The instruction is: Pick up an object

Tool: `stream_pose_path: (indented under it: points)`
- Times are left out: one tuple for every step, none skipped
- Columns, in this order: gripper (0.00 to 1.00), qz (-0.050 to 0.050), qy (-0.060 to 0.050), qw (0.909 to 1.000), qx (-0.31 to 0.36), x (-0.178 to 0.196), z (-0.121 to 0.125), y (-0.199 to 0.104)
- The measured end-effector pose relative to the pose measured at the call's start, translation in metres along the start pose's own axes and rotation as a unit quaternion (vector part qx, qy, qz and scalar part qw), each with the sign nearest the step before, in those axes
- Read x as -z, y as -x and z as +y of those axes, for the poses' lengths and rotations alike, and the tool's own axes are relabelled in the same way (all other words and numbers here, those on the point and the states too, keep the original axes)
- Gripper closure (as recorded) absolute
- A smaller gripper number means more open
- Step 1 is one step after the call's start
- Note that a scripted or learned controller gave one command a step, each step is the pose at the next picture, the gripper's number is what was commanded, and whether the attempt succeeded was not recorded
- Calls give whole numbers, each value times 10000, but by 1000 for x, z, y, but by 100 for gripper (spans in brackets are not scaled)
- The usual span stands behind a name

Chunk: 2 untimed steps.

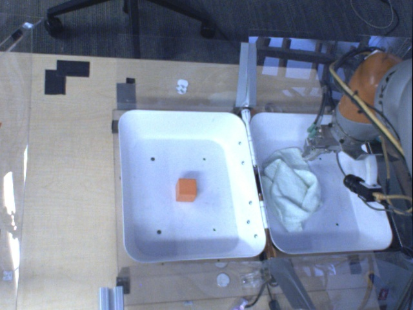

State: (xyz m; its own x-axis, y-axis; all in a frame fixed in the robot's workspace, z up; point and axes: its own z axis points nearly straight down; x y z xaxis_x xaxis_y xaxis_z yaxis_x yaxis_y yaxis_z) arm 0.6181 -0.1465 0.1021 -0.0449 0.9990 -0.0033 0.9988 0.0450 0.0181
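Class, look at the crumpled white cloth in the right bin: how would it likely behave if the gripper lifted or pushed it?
The white cloth lies bunched in soft folds, so it would probably sag and drape when lifted. Pushed, it would likely wrinkle and bunch further along the bin floor, not roll. Nothing about it looks fragile. The gripper sits at its upper edge.

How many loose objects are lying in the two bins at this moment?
2. An orange block lies in the left bin; a white cloth is bunched in the right bin, and could hide something beneath.
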Motion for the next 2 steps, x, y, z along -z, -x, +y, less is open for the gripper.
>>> stream_pose_path:
  points:
    - [0,0,-1,10000,0,0,0,0]
    - [100,-4,23,10000,16,12,2,-1]
